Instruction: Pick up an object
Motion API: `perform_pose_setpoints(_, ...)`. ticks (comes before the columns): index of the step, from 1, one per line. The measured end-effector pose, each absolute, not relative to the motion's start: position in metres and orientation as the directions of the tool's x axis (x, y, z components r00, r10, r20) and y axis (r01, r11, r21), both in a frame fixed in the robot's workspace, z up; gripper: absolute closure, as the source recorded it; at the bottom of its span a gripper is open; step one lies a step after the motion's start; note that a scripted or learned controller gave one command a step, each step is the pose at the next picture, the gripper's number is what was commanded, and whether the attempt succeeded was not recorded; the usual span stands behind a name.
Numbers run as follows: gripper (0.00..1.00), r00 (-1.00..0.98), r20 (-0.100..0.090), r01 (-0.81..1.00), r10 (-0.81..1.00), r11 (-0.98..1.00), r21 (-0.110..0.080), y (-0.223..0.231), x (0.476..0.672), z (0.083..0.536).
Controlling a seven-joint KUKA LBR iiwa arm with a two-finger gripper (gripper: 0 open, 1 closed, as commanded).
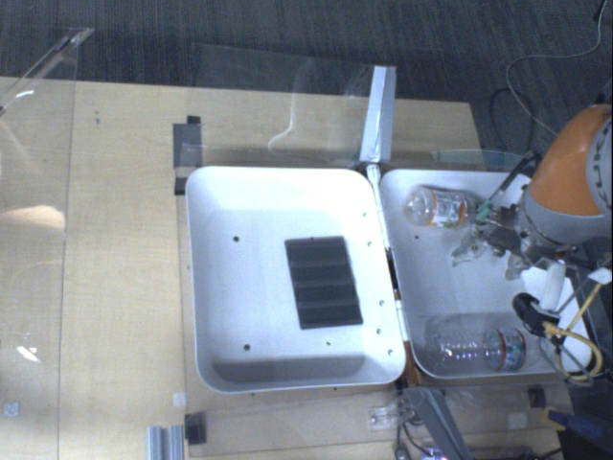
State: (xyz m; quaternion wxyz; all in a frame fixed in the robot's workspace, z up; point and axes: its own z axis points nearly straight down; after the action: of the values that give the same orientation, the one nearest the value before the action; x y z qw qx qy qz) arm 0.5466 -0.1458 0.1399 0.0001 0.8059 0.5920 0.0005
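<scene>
Right bin (421, 257), near bottle (476, 348) lying left-right

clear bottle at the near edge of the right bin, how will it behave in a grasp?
The clear bottle lies on its side, so a nudge would probably roll it. It looks empty and thin-walled: likely light, and may crush or squirt out of a squeeze. Its glossy surface suggests it is slippery.

A robotics lab. A pale wooden table (105, 257) holds two white bins (206, 257), with clear plastic guard panels (287, 103), loose cables (565, 56) and grey carpet (239, 17).
</scene>
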Motion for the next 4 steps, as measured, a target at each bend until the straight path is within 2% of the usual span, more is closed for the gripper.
perform_pose_setpoints(1,0.00,0.269,0.003,0.963,0.963,-0.269,0.012,-0.101,0.554,0.089)
perform_pose_setpoints(2,0.00,0.168,0.000,0.986,0.986,-0.168,-0.019,-0.103,0.628,0.105)
perform_pose_setpoints(3,0.00,-0.011,0.017,0.997,1.000,0.013,-0.082,-0.146,0.641,0.088)
perform_pose_setpoints(4,0.00,-0.433,0.013,0.901,0.901,0.433,-0.032,-0.179,0.659,0.085)
